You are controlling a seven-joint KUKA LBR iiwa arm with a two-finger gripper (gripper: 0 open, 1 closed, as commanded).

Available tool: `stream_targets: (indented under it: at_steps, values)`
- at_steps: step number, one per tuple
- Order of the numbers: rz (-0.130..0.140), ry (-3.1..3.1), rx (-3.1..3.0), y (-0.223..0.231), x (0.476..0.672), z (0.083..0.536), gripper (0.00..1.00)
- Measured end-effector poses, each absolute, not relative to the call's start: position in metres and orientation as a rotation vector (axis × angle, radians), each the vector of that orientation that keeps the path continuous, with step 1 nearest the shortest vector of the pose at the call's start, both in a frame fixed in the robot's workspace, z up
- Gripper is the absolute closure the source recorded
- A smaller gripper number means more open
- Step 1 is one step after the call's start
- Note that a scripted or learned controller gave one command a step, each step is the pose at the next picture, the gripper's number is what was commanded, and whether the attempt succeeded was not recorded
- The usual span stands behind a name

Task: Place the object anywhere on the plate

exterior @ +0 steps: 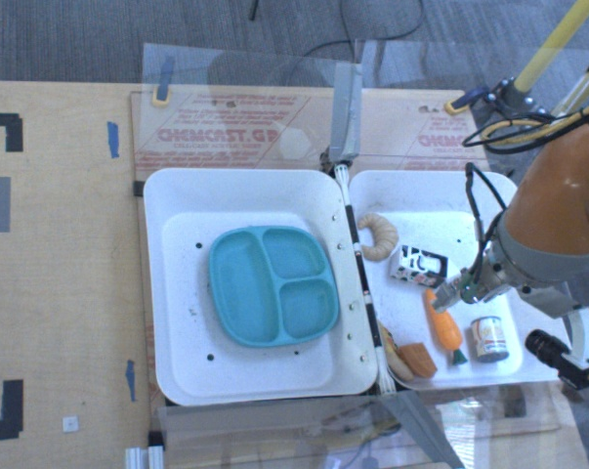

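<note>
Two bins point(177, 291) — plate point(273, 284) left (carrot point(444, 328), can point(488, 339) right).

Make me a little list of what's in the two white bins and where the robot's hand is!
left bin: teal plastic plate with three sections, nothing on it
right bin: tan curved croissant toy, black-and-white carton, orange toy carrot, small tin can, brown bread-like toy
gripper: low over the right bin, just above the carrot's top end
task: not yet done
</note>
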State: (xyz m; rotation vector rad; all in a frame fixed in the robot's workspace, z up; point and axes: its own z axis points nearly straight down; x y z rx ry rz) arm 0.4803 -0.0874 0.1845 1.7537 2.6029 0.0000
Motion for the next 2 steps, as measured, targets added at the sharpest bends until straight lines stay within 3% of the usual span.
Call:
stream_targets:
  at_steps: [1,2]
  values:
    - [0.001,2.456,1.955,-0.002,0.511,0.245,1.0]
    - [-0.001,2.25,2.192,-0.035,0.555,0.184,1.0]
